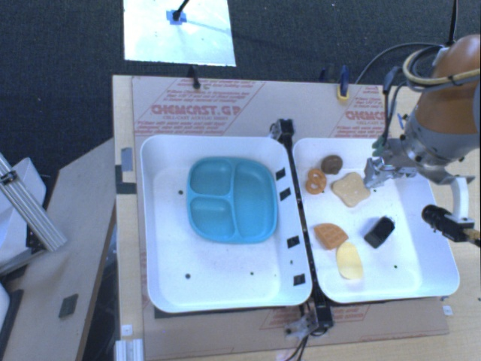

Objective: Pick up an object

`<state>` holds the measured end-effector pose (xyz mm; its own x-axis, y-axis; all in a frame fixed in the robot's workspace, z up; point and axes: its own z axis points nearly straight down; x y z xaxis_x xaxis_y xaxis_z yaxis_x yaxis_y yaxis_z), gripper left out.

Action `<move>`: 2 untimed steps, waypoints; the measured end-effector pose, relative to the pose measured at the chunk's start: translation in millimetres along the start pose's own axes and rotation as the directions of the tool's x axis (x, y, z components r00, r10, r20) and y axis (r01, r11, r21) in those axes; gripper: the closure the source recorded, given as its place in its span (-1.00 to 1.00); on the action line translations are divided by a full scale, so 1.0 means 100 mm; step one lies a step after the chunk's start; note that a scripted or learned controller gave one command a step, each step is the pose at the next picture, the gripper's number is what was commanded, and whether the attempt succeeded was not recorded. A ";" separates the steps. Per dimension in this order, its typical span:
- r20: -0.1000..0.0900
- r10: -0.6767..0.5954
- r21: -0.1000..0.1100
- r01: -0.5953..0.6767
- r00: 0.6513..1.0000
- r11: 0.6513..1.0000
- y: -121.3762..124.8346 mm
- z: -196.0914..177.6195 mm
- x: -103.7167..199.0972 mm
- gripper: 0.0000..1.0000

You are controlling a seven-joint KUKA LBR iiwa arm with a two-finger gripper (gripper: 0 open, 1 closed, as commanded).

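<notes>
Because the task only asks for some object to be lifted, the small pieces sit loose and spread across the right bin (pixel 440 273), each with room around it. The gripper (pixel 373 173) hovers near that bin's far edge, just beside the pale toast slice (pixel 350 189) — probably the nearest candidate. Whether its claw is wide or narrow cannot be told. A pretzel (pixel 316 180) and brown ball (pixel 331 164) lie toward the inner wall; a black block (pixel 379 232), orange piece (pixel 331 235) and yellow piece (pixel 349 262) lie nearer. A blue divided plate (pixel 229 199) sits mid left bin (pixel 161 277).
</notes>
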<state>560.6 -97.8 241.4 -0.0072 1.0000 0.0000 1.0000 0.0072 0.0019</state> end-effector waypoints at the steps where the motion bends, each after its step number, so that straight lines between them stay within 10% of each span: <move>1: 0.000 0.000 -0.001 0.000 1.000 1.000 0.19 0.10 0.45 1.00; 2: -0.001 -0.002 -0.001 0.002 1.000 1.000 0.33 0.01 0.99 1.00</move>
<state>592.5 1.2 240.2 -0.0088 1.0000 0.0011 1.0000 0.0088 0.0030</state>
